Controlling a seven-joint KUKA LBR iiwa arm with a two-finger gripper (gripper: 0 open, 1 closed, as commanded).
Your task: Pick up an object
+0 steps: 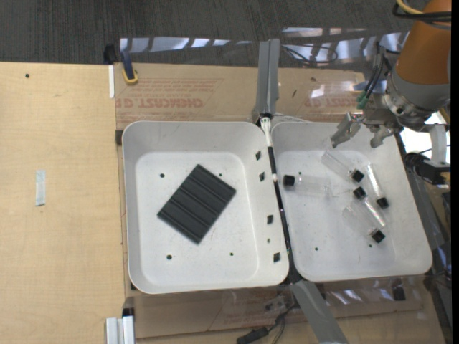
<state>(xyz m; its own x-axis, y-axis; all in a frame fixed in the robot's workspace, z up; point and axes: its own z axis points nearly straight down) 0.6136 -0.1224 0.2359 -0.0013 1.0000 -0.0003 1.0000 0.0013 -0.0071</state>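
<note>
A black ribbed rectangular pad lies tilted in the middle of the left bin. In the right bin lie several clear tubes with black caps, such as one near the divider, one further right and one toward the front. My gripper hangs over the back of the right bin, just above and behind the tubes. Its fingers are spread apart and open, with nothing between them.
The arm, grey with an orange band, comes in at the top right. A grey divider bar runs between the bins at the back. Cardboard lies behind the bins, and a wooden board is to the left.
</note>
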